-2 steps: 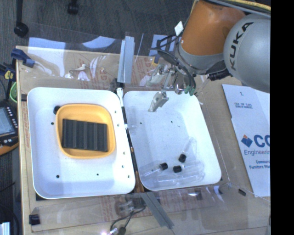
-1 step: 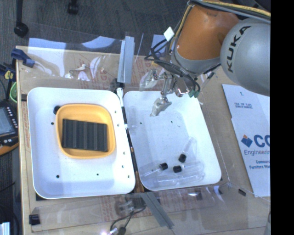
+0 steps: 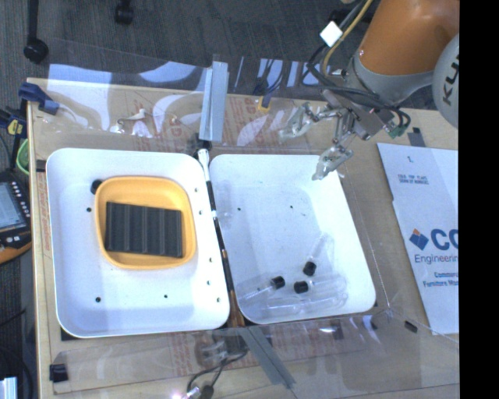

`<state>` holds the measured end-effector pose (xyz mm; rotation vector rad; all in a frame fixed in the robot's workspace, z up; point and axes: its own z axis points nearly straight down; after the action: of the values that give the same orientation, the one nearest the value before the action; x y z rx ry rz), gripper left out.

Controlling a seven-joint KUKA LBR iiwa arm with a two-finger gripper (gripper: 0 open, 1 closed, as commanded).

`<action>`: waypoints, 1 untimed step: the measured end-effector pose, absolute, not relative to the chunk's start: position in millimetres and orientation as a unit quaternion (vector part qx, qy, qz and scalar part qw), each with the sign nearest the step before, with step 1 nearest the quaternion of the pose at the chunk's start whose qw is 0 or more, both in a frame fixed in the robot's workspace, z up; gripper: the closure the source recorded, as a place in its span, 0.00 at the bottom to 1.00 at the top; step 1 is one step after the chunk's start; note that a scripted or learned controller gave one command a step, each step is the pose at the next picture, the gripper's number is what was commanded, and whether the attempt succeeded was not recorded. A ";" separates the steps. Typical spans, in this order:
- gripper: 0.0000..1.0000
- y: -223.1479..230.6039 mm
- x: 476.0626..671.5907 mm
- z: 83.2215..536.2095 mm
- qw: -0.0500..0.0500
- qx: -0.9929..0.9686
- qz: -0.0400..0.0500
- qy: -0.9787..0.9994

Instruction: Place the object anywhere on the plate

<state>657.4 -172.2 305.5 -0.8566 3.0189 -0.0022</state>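
Gripper [image 3: 316, 148], fingers spread and gripping nothing, is hovering over the right bin's [image 3: 234, 175] far edge. Clear tubes [image 3: 300, 284] are lying near its near-right corner: light, slippery, best pinched mid-body. Plate [image 3: 144, 191] is sitting in the left bin [image 3: 66, 300].

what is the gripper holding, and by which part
Nothing. The gripper hangs over the far edge of the right bin, fingers open with nothing between them. The clear objects lie in that bin's near corner.

Dark grey carpeted floor [image 3: 179, 27] along the far side, with a black chair caster [image 3: 122, 12] on it. Pale wooden worktop [image 3: 125, 362] under glare. White printed sheet [image 3: 425, 234] lying at right; dark handheld device [image 3: 9, 214] at left edge.
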 end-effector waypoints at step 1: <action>0.00 -114.2 648.2 266.4 0.000 -0.422 0.001 0.907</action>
<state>648.2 -114.2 266.4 -1.3260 2.8485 0.0019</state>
